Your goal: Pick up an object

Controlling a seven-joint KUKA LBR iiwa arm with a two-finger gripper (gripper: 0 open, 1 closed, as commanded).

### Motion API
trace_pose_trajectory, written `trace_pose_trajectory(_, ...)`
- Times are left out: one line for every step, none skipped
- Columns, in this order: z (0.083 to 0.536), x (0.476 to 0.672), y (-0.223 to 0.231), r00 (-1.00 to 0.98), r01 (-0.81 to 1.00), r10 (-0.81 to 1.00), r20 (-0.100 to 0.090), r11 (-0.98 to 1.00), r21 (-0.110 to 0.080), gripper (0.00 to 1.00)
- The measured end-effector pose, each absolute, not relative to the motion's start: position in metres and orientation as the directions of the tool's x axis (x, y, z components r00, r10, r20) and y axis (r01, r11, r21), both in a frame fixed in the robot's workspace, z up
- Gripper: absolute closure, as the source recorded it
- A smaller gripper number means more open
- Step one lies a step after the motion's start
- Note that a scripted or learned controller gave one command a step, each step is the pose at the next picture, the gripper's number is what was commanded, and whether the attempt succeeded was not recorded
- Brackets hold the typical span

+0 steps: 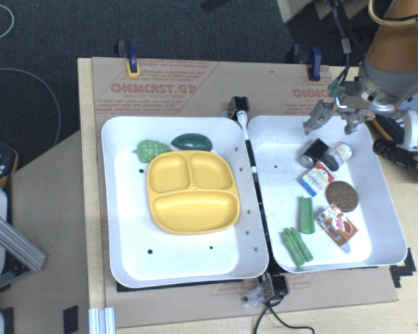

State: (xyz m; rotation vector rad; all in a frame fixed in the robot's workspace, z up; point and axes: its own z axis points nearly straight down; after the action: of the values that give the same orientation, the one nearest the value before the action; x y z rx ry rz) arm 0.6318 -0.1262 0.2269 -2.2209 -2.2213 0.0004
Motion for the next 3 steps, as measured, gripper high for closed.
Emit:
trace_pose_trajectory(0.362,0.557,-0.096,-0.003,1.000,1.000,-0.001,0.003,0.014,0.00)
trace_pose_trajectory(0.364,0.559,-0.097,-0.002,1.000,1.000,-0.002,0.002,0.005,1.00)
trace_pose_trajectory(0.262,0.490,-0.048,-0.002,1.000,1.000,0.004,0.002,-0.014,1.00)
